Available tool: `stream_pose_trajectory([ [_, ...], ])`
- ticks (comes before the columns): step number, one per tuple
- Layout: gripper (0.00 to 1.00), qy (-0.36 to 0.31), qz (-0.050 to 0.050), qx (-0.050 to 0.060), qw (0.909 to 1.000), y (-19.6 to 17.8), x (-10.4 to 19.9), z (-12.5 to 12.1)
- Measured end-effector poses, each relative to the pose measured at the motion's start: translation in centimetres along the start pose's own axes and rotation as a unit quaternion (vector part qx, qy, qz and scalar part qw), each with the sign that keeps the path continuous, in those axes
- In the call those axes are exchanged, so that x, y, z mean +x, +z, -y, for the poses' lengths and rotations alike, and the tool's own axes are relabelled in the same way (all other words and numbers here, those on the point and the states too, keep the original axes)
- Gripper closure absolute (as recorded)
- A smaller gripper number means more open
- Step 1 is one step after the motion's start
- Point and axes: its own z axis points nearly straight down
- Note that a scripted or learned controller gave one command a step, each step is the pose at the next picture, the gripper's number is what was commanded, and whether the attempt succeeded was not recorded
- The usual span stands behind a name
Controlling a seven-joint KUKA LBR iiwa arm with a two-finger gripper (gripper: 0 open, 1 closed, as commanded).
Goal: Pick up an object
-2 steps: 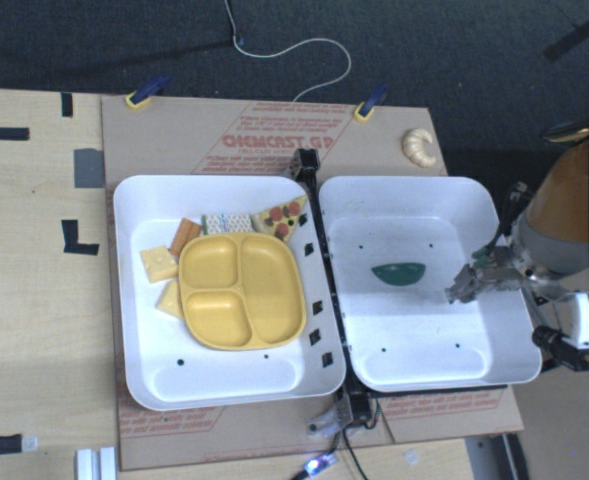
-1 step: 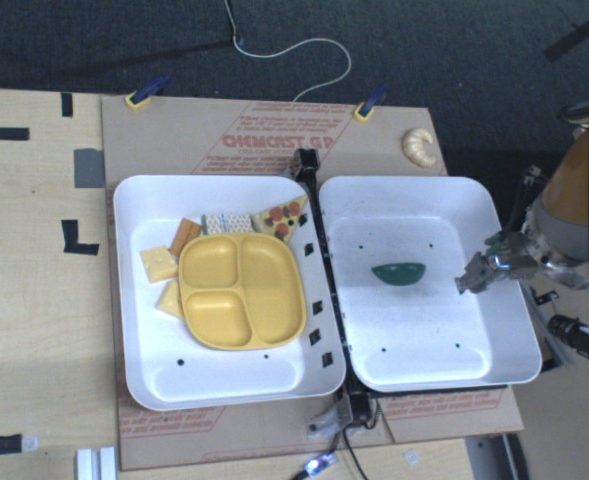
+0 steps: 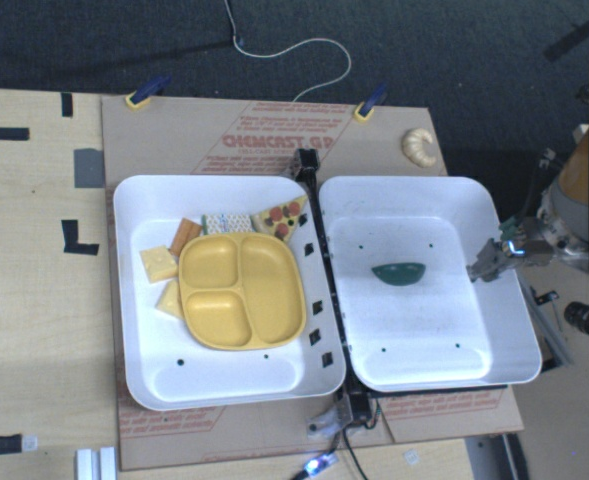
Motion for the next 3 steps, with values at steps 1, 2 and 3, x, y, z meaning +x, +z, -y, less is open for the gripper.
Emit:
stream_pose_trajectory([
  [1,1.0,-0.002,-0.001,0.001,1.0,-0.5,3.7,-2.7],
  [2,1.0,-0.002,0.0,0.001,1.0,0.7,8.0,-6.6],
  [3,1.0,-0.002,-0.001,0.001,1.0,0.1,11.5,-9.4],
])
